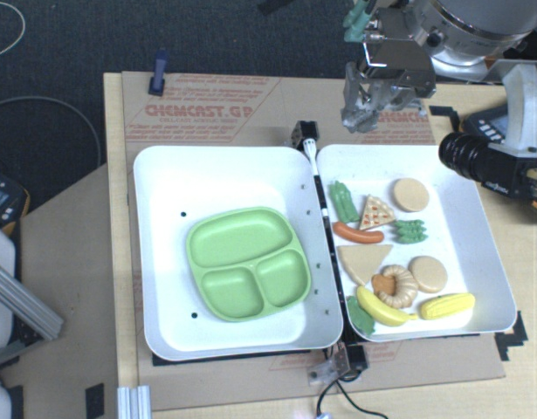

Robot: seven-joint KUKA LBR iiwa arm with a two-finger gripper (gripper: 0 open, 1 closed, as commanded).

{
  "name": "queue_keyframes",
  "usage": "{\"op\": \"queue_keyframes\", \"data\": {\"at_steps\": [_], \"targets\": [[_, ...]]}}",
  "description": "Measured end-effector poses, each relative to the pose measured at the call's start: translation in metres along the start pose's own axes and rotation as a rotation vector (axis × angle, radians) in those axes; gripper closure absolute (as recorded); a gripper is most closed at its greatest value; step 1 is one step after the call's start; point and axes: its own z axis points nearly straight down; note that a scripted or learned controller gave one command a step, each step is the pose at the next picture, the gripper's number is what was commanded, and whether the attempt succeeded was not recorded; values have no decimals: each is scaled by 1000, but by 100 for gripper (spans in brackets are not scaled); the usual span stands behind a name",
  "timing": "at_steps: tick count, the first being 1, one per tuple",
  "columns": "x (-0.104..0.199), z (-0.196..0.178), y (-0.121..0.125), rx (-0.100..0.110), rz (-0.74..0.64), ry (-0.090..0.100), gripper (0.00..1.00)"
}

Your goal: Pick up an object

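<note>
My gripper (pixel 375 112) hangs above the bench just beyond the far rim of the right bin (pixel 488 234), open with nothing between its fingers. The right bin holds several toy foods: a green pepper (pixel 343 201), a pizza slice (pixel 375 212), a tan round cookie (pixel 410 194), a red sausage (pixel 358 232), a green pea pod (pixel 410 230), a pale wedge (pixel 364 260), a round bun (pixel 428 273), a brown pretzel (pixel 395 285), a banana (pixel 380 306) and a corn cob (pixel 447 305).
The left bin (pixel 159 234) holds a green divided plate (pixel 248 262). A black clip (pixel 304 133) sits at the far end of the seam between the bins. A small blue object (pixel 157 75) lies on the cardboard at the back left.
</note>
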Motion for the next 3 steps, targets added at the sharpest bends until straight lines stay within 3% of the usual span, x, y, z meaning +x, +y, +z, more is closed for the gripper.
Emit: {"op": "queue_keyframes", "data": {"at_steps": [1,2,3], "targets": [[-49,112,-8,29,4,-8,100],[-1,242,-11,33,-5,-8,100],[-44,323,4,28,3,-7,100]]}}
